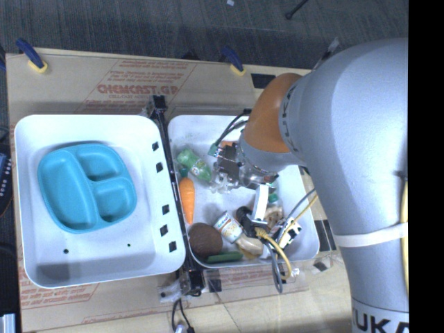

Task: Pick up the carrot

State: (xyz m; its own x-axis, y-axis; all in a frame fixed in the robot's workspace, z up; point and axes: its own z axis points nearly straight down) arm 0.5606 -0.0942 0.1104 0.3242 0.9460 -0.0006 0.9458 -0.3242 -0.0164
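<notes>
Gripper (225,172) hangs over the middle of the right bin (201,125), and from my seat I cannot tell how it is set. I see the carrot (187,197) lying free on the bin floor, just left of and a little below it, along the left wall, with a brown round object (205,239) beneath and a blue tray (84,184) in the left bin (41,269).
</notes>
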